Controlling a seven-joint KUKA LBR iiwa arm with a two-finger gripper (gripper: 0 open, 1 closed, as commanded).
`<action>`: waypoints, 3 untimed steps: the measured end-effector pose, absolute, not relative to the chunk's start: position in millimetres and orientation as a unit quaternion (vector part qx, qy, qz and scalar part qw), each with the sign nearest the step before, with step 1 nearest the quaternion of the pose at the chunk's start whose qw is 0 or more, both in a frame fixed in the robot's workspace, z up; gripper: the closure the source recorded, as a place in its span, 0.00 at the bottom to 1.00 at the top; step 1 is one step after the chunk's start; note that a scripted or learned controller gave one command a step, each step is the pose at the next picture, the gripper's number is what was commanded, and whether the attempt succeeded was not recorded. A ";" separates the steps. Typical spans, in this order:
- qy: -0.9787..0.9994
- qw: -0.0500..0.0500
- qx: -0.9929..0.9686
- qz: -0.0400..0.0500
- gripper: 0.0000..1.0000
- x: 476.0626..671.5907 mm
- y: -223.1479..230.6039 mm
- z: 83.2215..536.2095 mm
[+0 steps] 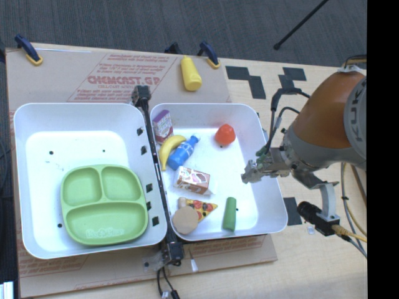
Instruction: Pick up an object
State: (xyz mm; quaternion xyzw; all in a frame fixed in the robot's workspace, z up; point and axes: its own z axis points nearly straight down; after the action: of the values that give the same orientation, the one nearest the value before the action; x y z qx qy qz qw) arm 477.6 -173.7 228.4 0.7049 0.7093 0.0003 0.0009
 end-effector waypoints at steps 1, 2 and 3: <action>0.710 -0.001 0.704 -0.001 1.00 529.0 -191.5 203.9; 0.709 -0.001 0.705 -0.001 1.00 482.4 -186.1 214.7; 0.709 0.000 0.706 0.000 1.00 500.6 -202.2 207.8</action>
State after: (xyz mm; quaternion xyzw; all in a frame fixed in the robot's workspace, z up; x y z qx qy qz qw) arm 500.6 -202.2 207.8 0.7056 0.7086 -0.0004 -0.0004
